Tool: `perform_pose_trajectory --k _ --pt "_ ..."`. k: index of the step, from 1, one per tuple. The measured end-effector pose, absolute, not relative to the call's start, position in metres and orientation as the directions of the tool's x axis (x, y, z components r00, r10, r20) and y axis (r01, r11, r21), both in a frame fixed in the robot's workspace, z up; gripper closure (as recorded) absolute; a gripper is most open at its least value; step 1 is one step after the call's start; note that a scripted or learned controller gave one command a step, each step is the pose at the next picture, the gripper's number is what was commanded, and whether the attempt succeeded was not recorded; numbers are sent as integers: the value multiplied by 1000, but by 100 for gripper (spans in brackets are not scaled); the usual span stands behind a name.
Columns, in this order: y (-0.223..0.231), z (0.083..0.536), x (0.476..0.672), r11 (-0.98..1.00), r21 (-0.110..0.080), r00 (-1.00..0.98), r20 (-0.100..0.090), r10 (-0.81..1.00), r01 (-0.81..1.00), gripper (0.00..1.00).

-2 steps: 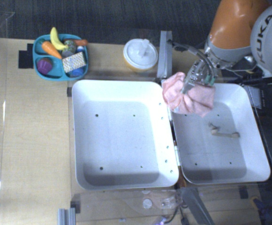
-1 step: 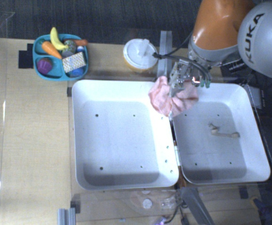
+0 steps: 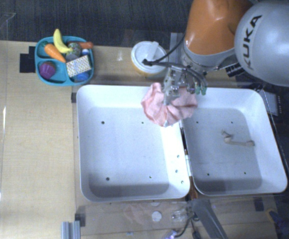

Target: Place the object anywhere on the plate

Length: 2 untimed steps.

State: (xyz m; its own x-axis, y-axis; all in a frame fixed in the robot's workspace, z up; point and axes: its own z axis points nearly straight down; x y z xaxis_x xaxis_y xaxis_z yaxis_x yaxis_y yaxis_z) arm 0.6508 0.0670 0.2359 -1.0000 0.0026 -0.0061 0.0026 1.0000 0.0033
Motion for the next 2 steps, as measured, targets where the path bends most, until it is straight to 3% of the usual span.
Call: perform_pose_trajectory --k 1,2 --pt "113 224 631 1000 3 -1000 -5 2 2 100" --pt "113 225 631 1000 3 -1000 -5 2 2 0"
